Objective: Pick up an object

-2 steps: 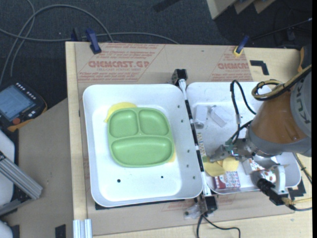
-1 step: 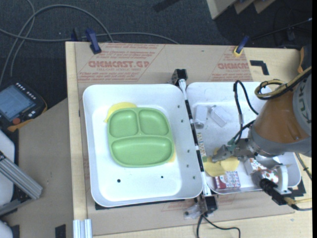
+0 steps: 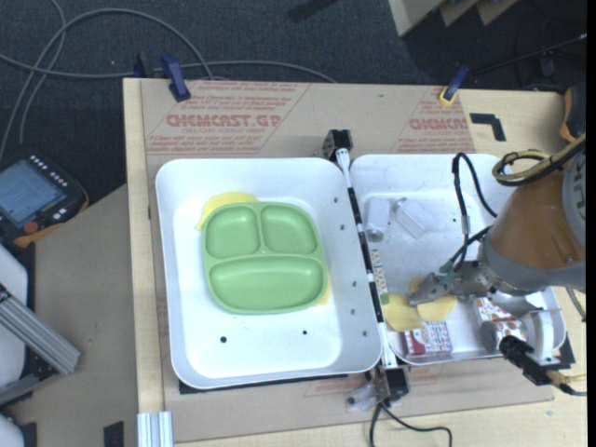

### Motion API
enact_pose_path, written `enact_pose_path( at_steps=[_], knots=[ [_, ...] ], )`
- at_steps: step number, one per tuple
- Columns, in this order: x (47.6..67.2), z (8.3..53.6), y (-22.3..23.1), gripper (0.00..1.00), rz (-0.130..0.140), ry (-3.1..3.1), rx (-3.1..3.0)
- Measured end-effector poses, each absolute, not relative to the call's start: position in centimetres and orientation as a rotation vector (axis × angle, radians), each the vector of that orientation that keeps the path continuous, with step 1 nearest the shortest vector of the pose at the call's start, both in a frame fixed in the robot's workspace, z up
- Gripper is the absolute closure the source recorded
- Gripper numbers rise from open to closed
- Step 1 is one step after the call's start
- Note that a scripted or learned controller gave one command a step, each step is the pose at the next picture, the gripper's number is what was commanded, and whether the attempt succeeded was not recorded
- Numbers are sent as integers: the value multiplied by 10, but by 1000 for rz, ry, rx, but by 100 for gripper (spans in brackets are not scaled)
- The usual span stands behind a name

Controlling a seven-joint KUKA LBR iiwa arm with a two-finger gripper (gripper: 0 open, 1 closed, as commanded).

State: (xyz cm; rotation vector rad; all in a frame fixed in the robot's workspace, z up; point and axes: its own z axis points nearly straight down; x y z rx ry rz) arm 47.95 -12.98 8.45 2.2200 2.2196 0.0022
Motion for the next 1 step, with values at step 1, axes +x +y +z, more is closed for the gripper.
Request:
enact_pose_path(
  at_steps=[1],
  knots=[
    [480, 94, -130, 100, 4, 2219, 2218]
  ],
)
